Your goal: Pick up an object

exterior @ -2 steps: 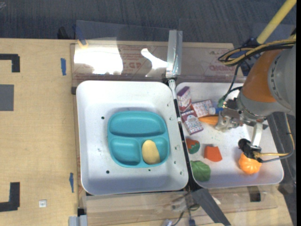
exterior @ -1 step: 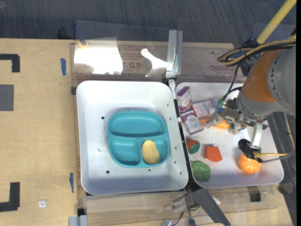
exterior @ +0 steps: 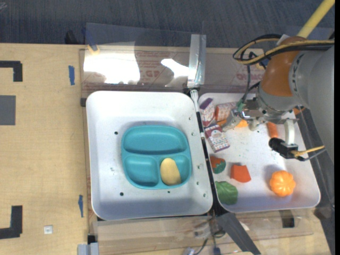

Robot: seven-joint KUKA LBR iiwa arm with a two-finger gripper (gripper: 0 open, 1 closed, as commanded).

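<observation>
We hover our gripper (exterior: 245,117) over the right white plastic bin's (exterior: 311,195) far-left clutter, grasp unconfirmed, nothing lifted yet.

The grey KUKA arm with the orange band above its wrist (exterior: 280,73) is reaching in from the right edge of the view, its thick grey upper link crossing the top right corner. The wrist is bending downward and leftward over the far edge of the right-hand shallow white bin (exterior: 313,190). The two-finger metal claw (exterior: 240,116) is hanging at the wrist's left end, low near that bin's far left corner.
</observation>
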